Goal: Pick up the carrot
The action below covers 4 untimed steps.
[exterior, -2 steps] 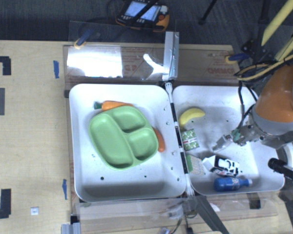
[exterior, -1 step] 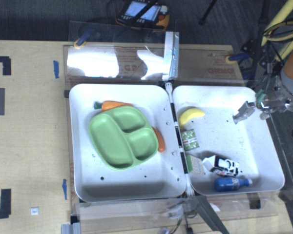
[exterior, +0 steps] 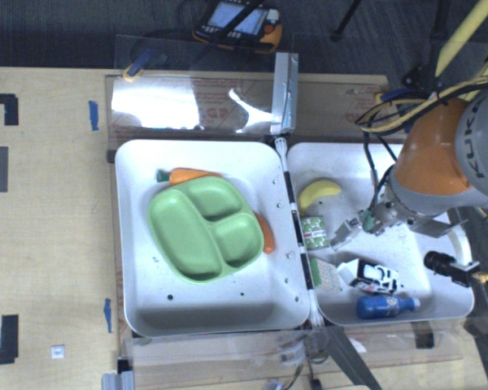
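1. A robotics lab or test cell: a wooden bench point(exterior: 49, 218) carries black and blue tape markers.
2. Two white bins point(exterior: 220, 311) sit side by side.
3. A teach pendant point(exterior: 237, 21), loose cables point(exterior: 407, 96) and tripod legs point(exterior: 354, 6) lie on dark carpet.

A green divided plate point(exterior: 205, 228) lies in the left bin point(exterior: 138, 299), with the carrot point(exterior: 197, 174) poking out from under its far edge. The gripper point(exterior: 344, 232) hangs over the right bin point(exterior: 451, 299), near a yellow banana point(exterior: 319, 192) and a blue bottle point(exterior: 386, 305)
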Each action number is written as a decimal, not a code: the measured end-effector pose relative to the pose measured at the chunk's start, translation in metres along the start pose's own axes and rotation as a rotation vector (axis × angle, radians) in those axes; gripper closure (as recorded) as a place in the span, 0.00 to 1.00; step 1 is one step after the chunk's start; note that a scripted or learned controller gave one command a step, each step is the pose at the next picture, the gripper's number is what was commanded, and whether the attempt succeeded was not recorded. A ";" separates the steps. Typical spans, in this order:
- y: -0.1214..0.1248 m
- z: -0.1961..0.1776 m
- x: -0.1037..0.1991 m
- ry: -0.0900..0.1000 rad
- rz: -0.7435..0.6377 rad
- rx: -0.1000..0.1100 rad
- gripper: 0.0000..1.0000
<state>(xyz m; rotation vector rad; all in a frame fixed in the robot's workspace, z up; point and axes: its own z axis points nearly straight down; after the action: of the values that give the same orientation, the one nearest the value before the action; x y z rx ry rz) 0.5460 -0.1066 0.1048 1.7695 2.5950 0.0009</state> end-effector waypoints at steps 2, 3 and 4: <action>0.015 -0.164 -0.001 -0.001 0.432 0.000 1.00; -0.013 -0.048 -0.058 0.000 0.429 0.001 1.00; 0.000 -0.088 -0.085 -0.001 0.466 0.000 1.00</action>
<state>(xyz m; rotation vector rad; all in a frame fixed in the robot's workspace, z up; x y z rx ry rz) 0.5765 -0.1857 0.1931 2.3199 2.1159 0.0004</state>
